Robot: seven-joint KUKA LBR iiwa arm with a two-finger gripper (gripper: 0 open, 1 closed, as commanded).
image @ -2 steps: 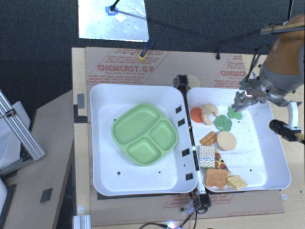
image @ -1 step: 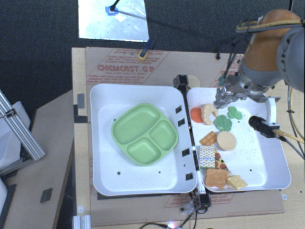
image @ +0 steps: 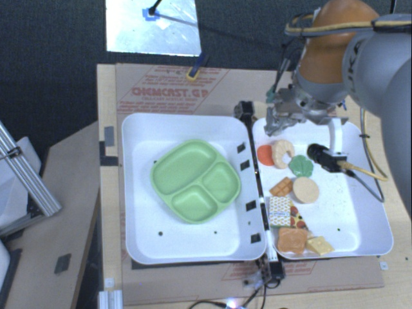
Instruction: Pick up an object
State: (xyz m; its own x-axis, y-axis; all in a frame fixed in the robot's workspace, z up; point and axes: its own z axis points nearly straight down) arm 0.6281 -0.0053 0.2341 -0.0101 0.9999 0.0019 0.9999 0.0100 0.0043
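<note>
The tool (image: 275,125) is seen low over the right bin (image: 360,201), just above the toy food pieces (image: 283,154) clustered along that bin's left side; whether it is released or clenched cannot be told

I am watched by one fixed camera, set above my bench (image: 161,89) and looking down on it at a slant. It stands far enough off to take in both white bins: the left bin (image: 138,172) sits near the middle of the view, the right bin (image: 360,205) toward its right side. My arm (image: 360,50) enters from the right, above the right bin's far edge.
</note>
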